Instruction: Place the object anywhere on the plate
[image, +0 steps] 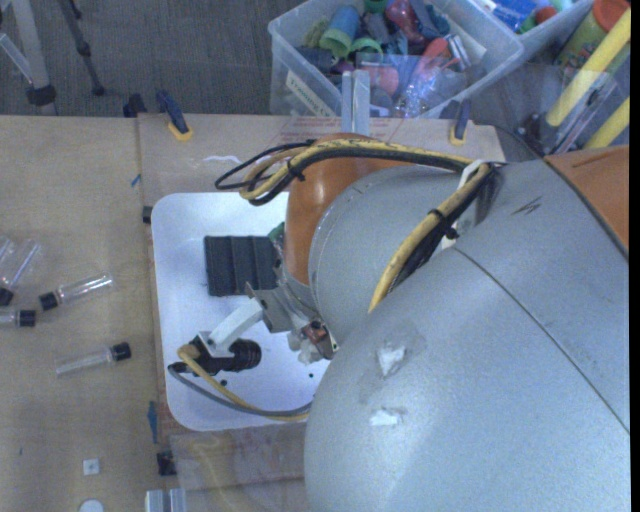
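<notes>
My grey arm (470, 330) with its orange band (335, 190) looms large and covers the right bin and part of the left one. Its wrist ends over the white left bin (185, 225). A black ribbed block (240, 265) sits just left of the wrist; it looks like my gripper's body seen from above, but I cannot tell for sure. Below it, a white bracket with a black cylinder (232, 352) and a yellow-black cable (245, 405) hangs off the wrist. A small green bit (277, 236) peeks out beside the block at the arm's edge.
Several clear vials with black caps (75, 292) lie on the wooden bench left of the bin. A clear tub of colourful toys (395, 45) stands at the back. Black and yellow cables (300, 160) loop over the arm.
</notes>
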